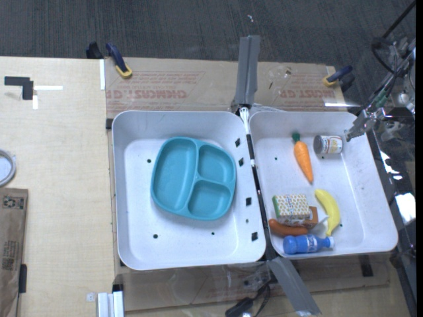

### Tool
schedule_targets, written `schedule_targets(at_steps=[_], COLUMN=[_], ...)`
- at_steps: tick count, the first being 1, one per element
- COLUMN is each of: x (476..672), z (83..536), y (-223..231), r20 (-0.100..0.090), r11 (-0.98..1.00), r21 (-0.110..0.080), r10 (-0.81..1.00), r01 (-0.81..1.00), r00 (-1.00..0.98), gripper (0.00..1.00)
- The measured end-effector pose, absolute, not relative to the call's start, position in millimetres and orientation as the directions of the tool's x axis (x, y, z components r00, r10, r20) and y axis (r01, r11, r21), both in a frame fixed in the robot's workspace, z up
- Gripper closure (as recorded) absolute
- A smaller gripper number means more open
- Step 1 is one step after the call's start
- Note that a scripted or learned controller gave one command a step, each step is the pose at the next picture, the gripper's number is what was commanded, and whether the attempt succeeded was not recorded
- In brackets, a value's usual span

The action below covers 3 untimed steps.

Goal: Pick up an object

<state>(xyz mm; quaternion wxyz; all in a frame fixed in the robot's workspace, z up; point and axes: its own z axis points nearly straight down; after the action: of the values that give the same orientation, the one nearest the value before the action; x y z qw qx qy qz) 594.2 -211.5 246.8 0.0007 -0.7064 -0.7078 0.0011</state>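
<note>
My jaws (pixel 360 125) sit at the far right rim of the right bin (pixel 377 197), and the view there is too cluttered for me to tell how they stand or whether they carry anything. The nearest target is probably the small can (pixel 328 144), lying just beside the carrot (pixel 303 160). I would come straight down over the can and keep clear of the bin wall.

Two white bins (pixel 125 177) sit side by side on a cardboard-covered bench (pixel 53 144).
</note>
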Motion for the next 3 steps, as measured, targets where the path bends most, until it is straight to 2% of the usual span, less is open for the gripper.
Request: schedule_targets(at_steps=[1,2,3], x=[595.5,561.9,561.8], z=[91.9,91.9,101.1], y=[-210.9,-164.5,-165.5], r20=[0.013,0.000,0.000], r11=[0.003,-0.023,-0.028], r21=[0.001,-0.001,-0.001], r10=[1.000,1.000,1.000], r01=[1.000,1.000,1.000], r00=[-0.003,0.023,0.028], gripper=[0.00,0.00,1.00])
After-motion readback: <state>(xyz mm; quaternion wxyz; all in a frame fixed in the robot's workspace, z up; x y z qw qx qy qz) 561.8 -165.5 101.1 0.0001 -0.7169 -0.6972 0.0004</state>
